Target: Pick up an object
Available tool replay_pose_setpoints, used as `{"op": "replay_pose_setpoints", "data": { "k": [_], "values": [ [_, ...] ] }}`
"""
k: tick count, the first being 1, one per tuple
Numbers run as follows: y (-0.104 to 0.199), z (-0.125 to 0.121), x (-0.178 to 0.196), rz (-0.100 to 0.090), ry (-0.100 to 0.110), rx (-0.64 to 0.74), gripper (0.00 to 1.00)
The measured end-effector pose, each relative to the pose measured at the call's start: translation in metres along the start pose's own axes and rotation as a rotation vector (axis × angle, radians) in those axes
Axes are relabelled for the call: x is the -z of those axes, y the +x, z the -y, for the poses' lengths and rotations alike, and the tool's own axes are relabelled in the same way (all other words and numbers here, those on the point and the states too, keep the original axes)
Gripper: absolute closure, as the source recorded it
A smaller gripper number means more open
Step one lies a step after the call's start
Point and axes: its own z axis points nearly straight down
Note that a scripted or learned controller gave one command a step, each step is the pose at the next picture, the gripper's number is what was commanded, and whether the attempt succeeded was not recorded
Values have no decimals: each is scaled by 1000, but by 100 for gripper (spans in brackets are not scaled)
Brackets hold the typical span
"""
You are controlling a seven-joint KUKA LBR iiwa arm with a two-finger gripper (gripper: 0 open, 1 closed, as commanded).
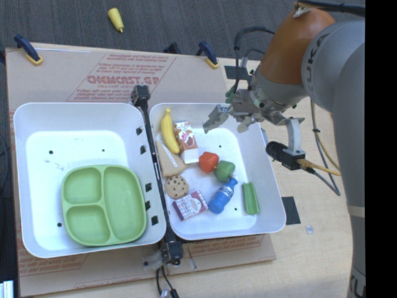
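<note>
My hand (228,118) looks open and empty, and I'd guess the banana (169,131) just left of it is light, stiff plastic, so pinch mid-body.

Dark grey carpet (74,5) lies behind a pale wooden bench (310,228) topped with printed cardboard (118,79)

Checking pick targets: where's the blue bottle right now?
The blue bottle lies in the right bin, toward its front, between the maroon packet and the green block.
</note>
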Motion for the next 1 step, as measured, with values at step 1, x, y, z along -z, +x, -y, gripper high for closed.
{"op": "replay_pose_setpoints", "data": {
  "k": [1],
  "values": [
    [2, 15, -147, 1, -4, -1, 0]
  ]
}}
